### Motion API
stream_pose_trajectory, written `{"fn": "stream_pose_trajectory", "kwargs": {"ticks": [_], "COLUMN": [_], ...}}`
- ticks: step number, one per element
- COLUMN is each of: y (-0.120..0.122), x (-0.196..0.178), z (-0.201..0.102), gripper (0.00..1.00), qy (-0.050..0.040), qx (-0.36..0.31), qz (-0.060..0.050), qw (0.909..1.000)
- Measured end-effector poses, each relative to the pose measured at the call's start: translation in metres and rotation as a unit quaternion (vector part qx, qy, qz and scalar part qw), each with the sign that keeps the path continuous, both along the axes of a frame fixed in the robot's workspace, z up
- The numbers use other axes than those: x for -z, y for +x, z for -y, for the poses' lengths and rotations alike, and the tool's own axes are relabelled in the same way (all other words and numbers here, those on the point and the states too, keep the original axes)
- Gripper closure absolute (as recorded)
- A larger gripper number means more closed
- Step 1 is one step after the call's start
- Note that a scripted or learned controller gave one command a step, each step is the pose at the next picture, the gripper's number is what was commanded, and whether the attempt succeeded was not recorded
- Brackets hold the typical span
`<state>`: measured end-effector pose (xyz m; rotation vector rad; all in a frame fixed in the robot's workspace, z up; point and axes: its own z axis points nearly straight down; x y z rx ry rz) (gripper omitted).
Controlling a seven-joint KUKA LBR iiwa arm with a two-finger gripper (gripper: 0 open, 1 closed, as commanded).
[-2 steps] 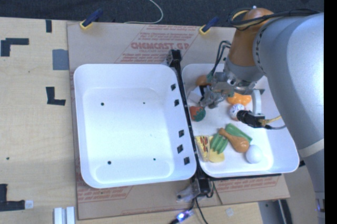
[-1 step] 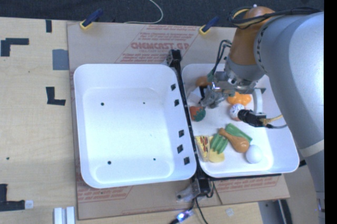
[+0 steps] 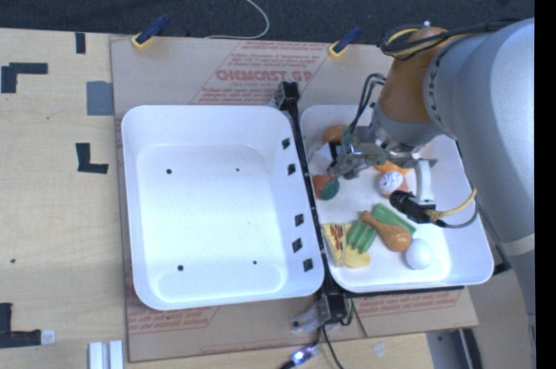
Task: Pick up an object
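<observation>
Grey metal, the gripper [image 3: 346, 157] hangs low over the upper left part of the right bin [image 3: 408, 282], the arm reaching in from the right. Whether it is set wide or narrow cannot be told from this angle, and nothing is seen held in it.

No object is lifted yet; in my judgement the task stands at the approach. The nearest candidates are an orange piece [image 3: 334, 134] just above the gripper and a red and green toy [image 3: 326, 186] just below it. Both lie close to the bin's left wall. The gripper appears placed between these two because they are the nearest loose items, though which is the target cannot be told.

Further out, a white and orange toy [image 3: 391, 180] lies to the right, partly under the wrist. Toward the near edge sit a green pod [image 3: 393, 215], an orange drumstick [image 3: 388, 232], a green leaf [image 3: 360, 235], a yellow piece [image 3: 334, 242] and a white egg [image 3: 419, 254]. The drumstick touches the pod and the leaf.

Obstructions noted: the left wall, lined with black clips [image 3: 300, 220], leaves little room beside the two nearest items, so a grip there could strike the wall. The left bin [image 3: 208, 211] lies alongside. Both bins rest on a cardboard sheet [image 3: 252, 76] fixed with blue clamps [image 3: 149, 30].
</observation>
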<state>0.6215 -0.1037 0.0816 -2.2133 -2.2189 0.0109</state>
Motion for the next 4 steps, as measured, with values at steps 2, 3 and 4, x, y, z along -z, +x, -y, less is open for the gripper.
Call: {"fn": "stream_pose_trajectory", "kwargs": {"ticks": [2, 3, 4], "y": [0.0113, 0.0057, 0.0111], "x": [-0.0029, 0.0007, 0.0015], "z": [0.0002, -0.0013, -0.0006], "gripper": [1.0, 1.0, 1.0], "qy": [0.0016, -0.0009, 0.0007], "qx": [0.001, 0.002, 0.001], "qz": [-0.016, -0.006, -0.016], "qw": [0.9999, 1.0, 0.9999]}}
